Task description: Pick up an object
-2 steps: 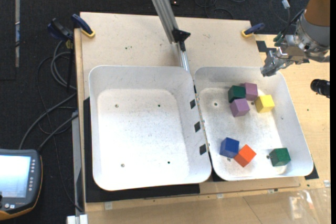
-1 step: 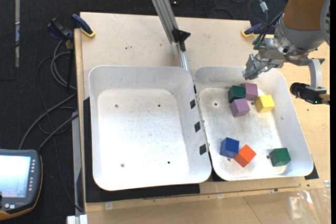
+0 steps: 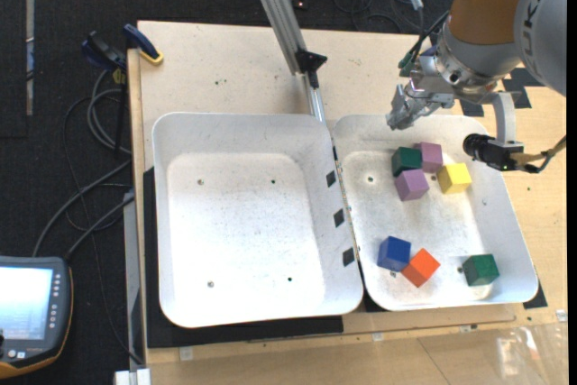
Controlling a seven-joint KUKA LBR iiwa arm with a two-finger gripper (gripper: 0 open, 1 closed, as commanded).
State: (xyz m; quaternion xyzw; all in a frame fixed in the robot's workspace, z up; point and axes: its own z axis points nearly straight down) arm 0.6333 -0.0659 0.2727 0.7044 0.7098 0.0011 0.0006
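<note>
Seven blocks lie in the right bin (image 3: 505,221): two green (image 3: 407,160) (image 3: 480,269), two purple (image 3: 431,155) (image 3: 412,184), one yellow (image 3: 453,178), one blue (image 3: 394,252), one orange (image 3: 420,267). The pincer (image 3: 403,114) hangs above that bin's far edge, near the clustered blocks. Whether it is clenched or released, I cannot tell.

Bright, even overhead light, soft short shadows, white bins (image 3: 243,221) perhaps slightly overexposed, focus fairly sharp.

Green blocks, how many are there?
2. One green block sits near the right bin's far end beside a pink block; the other green block is at its near right corner.
</note>
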